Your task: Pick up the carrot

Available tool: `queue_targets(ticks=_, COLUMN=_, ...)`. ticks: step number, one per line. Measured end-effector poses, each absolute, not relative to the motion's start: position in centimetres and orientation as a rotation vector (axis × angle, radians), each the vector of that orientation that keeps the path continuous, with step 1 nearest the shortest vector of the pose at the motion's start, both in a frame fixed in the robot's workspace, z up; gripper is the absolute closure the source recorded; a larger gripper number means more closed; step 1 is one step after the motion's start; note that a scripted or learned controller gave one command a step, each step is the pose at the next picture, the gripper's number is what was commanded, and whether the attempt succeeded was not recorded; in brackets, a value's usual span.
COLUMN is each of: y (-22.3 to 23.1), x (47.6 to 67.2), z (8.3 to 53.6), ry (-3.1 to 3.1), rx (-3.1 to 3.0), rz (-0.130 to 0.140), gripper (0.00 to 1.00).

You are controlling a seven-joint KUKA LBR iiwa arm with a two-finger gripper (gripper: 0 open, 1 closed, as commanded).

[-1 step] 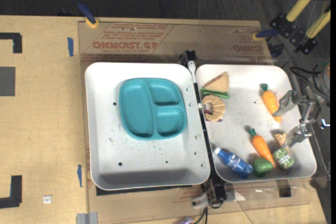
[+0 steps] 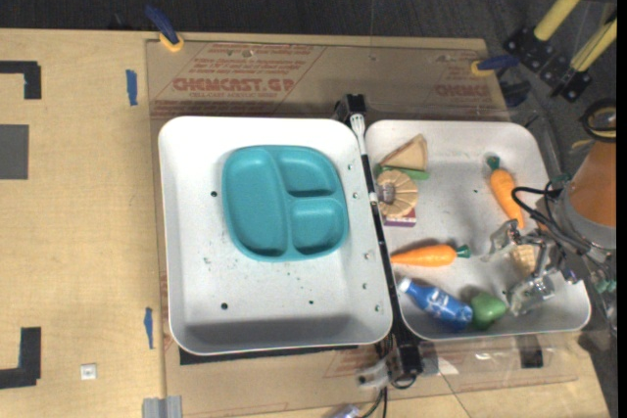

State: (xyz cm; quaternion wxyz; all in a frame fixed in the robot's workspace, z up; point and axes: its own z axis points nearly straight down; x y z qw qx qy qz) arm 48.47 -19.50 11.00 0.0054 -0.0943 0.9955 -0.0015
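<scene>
Nearest us, along the bottom of the right bin [image 2: 563,308], we are seeing a blue bottle [image 2: 437,301] lying tilted, with a green rounded piece [image 2: 489,310] touching its right end. Just beside that, our gripper [image 2: 524,267] is hanging low over the bin's right part, with black cables looping around the wrist; we cannot tell how our fingers are standing, since the metal parts are blurring together there. Nothing is showing between them that we can make out.

Moving up, we are looking at one carrot [image 2: 424,256] lying crosswise in the middle of the right bin, green tip pointing right, apart from the gripper. A second carrot [image 2: 505,191] is lying tilted nearer the bin's far right side, green tip up, just above the gripper. Left of it, a small round brown item on a purple card [image 2: 399,195] and a sandwich wedge [image 2: 409,155] are sitting near the dividing rim.

In the left bin [image 2: 186,230], a teal divided plate [image 2: 286,201] is lying flat. Behind both bins, printed cardboard [image 2: 313,78] is covering the tabletop [image 2: 69,210].
</scene>
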Motion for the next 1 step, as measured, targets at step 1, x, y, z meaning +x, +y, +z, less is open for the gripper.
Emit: queue_targets(ticks=1, y=-22.31, x=54.47, z=8.92, ry=3.122, rx=0.204, rz=-0.002, gripper=0.00)
